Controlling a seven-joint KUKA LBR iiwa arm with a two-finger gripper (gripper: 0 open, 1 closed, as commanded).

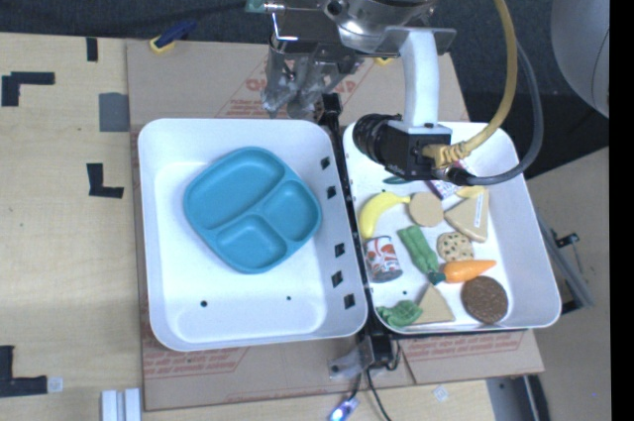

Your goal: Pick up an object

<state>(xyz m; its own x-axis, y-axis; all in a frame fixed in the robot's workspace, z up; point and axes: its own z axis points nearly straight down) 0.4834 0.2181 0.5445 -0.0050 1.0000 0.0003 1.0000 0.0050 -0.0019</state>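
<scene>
Judging by the look of them, the small toy foods in the right-hand shallow white plastic bin (530,256) are light, rigid moulded pieces with smooth, somewhat slick skins, so none should strain the arm but several could squirt out of a pinch. The curved yellow plastic banana (381,209) lies near the bin's left wall, just beside a small red-and-white printed can (384,258); the can's round body would likely roll, while the banana's narrow middle offers a fair place to close on. A long dark-green vegetable piece (420,249) sits toward the bin's middle, and an orange plastic carrot (466,270) lies beside it toward the right wall, slim and tapered, best taken across its thicker end. A flat brown disc like a cookie (484,298) rests near the front right corner; its low profile gives little to grip.

The left-hand shallow white bin (158,211) carries a light-blue three-compartment plastic tray (253,209) near its centre, broad, stiff and glossy, awkward for two fingers except at its rim.

The two-finger gripper (297,92) hangs beyond the back edge of the left bin, over the brown cardboard sheet (198,77), clamped on nothing that shows; whether its fingers stand apart or together I cannot tell.
</scene>
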